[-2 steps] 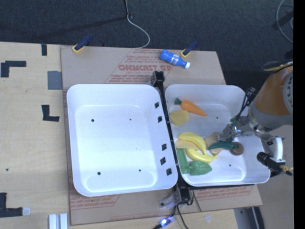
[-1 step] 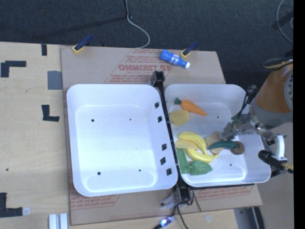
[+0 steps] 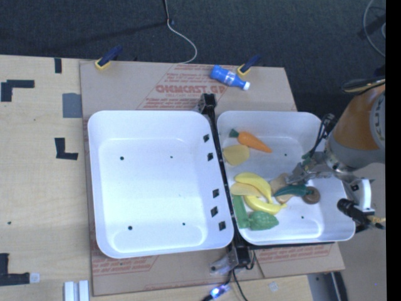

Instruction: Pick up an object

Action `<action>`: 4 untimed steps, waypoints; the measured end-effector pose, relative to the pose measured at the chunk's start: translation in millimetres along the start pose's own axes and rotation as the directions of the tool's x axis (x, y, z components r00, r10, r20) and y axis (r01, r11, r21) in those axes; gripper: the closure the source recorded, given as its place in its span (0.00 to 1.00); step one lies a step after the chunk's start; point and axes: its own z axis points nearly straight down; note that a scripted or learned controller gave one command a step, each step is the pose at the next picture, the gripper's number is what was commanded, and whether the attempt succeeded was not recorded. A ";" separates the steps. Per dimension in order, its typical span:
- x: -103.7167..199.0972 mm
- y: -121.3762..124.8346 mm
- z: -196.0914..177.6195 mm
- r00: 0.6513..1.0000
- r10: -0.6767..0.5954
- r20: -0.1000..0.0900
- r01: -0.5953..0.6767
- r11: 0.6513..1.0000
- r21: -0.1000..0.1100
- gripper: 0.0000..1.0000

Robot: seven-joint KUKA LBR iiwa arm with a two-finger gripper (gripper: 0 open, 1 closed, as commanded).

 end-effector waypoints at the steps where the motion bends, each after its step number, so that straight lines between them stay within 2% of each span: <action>1: 0.3 1.0 -11.3 1.000 0.000 0.000 0.000 1.000 -0.003 1.00; 2: 1.5 0.7 -19.8 1.000 -0.001 -0.002 0.001 1.000 -0.001 1.00; 3: 1.4 0.6 -19.3 1.000 -0.001 -0.002 0.001 1.000 0.000 0.00; 4: 51.1 -28.0 4.2 1.000 -0.002 -0.002 0.002 1.000 0.005 0.00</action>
